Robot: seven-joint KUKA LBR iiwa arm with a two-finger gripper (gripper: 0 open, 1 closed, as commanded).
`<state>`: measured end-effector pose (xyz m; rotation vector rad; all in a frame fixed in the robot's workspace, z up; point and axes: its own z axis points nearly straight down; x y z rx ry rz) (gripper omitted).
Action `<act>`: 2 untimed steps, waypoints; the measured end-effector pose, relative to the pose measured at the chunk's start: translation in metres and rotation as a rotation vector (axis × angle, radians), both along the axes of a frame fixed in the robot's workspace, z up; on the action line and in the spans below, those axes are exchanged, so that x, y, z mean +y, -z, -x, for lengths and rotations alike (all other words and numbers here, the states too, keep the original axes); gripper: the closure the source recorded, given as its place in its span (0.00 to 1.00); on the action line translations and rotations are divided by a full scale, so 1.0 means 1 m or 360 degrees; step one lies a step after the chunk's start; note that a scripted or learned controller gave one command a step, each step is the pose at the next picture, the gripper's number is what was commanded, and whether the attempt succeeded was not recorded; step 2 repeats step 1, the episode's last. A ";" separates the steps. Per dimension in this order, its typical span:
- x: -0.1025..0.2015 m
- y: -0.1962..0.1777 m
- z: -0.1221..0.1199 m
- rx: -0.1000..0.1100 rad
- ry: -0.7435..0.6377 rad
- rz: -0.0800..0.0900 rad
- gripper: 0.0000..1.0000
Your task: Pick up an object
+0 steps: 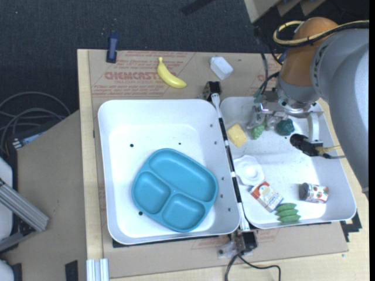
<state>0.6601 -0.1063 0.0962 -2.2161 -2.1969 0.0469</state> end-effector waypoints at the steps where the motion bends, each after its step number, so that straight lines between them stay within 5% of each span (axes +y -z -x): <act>1: 0.070 -0.090 0.040 -0.0059 -0.0018 -0.0013 1.00; 2: 0.070 -0.090 0.040 -0.0059 -0.0018 -0.0013 1.00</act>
